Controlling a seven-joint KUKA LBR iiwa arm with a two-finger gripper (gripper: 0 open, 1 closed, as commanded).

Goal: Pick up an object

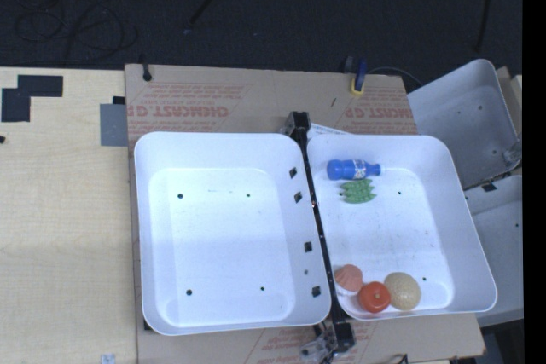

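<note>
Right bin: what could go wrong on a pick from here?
1. The red round ball, pale pink piece and tan round ball sit bunched against the right white bin's near wall, so the gripper may hit the wall or catch two at once.
2. The round ones could roll away when nudged.
3. The blue plastic bottle lies right beside the small green leafy object, so a grasp on one may shove the other.
</note>
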